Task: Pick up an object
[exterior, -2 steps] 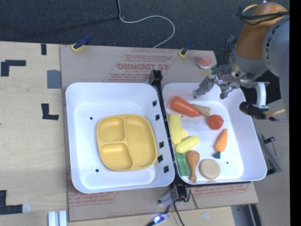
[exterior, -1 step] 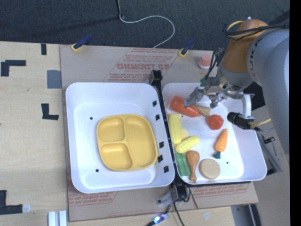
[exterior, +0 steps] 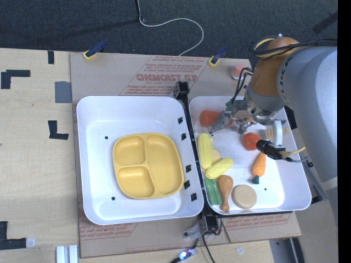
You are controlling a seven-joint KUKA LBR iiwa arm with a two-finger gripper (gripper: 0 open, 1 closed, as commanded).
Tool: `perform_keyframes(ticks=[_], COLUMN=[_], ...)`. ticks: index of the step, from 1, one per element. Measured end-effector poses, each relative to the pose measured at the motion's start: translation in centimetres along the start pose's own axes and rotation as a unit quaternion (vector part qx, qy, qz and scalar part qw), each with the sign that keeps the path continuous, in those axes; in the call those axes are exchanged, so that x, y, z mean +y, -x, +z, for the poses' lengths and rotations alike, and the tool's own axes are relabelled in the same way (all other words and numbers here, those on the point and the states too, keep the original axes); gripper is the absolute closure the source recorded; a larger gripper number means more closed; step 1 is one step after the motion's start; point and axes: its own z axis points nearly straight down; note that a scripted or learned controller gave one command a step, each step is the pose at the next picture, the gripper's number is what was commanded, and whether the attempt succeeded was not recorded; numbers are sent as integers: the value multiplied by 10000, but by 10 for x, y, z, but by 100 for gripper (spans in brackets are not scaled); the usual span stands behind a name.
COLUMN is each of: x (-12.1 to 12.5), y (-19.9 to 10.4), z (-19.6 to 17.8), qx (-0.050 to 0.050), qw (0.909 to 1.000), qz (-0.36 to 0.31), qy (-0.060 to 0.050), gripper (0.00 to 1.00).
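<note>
While the arm (exterior: 307, 92) reaches in over the right bin (exterior: 290, 199), its gripper (exterior: 233, 119) is seen low near that bin's far edge; whether it is released or clenched cannot be told. A yellow divided plate (exterior: 148, 165) is set in the left bin (exterior: 93, 147). Two corn cobs (exterior: 211, 158) lie along the right bin's left wall, a carrot (exterior: 259, 165) toward its right, and a red tomato (exterior: 250, 141) just beside the gripper.
</note>
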Motion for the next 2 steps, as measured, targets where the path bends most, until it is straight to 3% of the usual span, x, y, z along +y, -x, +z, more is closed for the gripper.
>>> perform_keyframes(ticks=[1, 2], x=[0, 2], y=[-1, -12], z=[-8, -60], qx=[0, 3], qw=[10000, 10000], qz=[5, 12], qy=[12, 63], gripper=[100, 100])
